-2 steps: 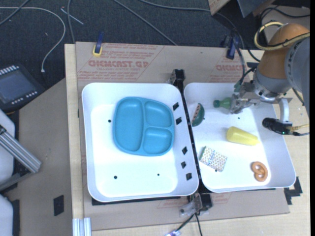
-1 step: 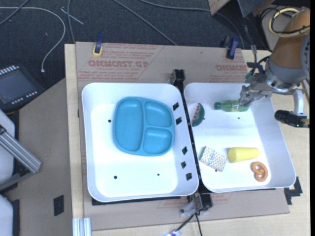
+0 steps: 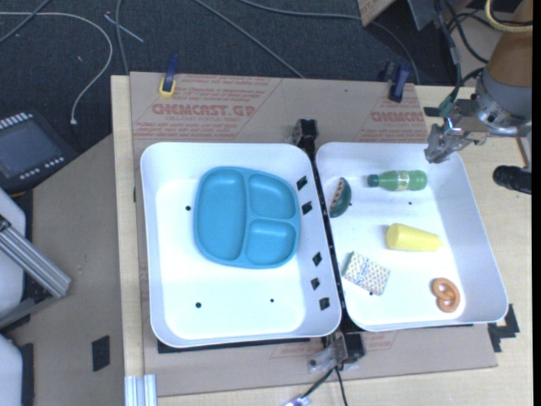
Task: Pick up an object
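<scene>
The right bin (image 3: pixel 486 269) holds several objects. A green bottle (image 3: pixel 397 180) lies on its side near the far edge. A yellow block (image 3: pixel 412 238) rests in the middle. A watermelon slice toy (image 3: pixel 339 196) leans by the left wall. A patterned packet (image 3: pixel 368 272) and a pretzel (image 3: pixel 445 294) lie near the front. My gripper (image 3: pixel 439 146) hangs above the bin's far right corner, up and right of the bottle, with nothing seen in it.
The left bin (image 3: pixel 169 260) holds a blue divided plate (image 3: pixel 247 216). Black clips run along the seam between the bins (image 3: pixel 314 227). Cables and a cardboard box lie beyond the bench. A dark device (image 3: pixel 25 146) stands at the left.
</scene>
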`<state>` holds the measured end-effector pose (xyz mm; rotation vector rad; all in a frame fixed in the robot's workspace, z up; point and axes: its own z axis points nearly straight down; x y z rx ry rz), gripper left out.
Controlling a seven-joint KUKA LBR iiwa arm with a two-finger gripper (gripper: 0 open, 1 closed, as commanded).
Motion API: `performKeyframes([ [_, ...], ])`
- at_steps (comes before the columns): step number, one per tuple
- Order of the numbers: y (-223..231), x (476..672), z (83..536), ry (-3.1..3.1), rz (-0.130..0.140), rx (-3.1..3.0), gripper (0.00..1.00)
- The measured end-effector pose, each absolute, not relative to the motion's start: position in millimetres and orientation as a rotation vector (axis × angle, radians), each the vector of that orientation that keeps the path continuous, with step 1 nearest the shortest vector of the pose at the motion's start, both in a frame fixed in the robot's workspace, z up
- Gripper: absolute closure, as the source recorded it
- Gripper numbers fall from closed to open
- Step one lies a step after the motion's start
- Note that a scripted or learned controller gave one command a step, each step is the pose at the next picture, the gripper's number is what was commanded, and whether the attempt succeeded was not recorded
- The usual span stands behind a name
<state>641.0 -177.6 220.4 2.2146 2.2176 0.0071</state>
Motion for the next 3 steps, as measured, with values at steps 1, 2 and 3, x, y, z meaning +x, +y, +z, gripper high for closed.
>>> performKeyframes([
  [1,-187.8,644.3,275.0,2.217,0.006,2.215,1.00],
  [2,-143.6,626.5,259.7,2.227,-0.002,2.221,1.00],
  [3,-85.2,612.8,256.4,2.229,-0.001,2.219,1.00],
])
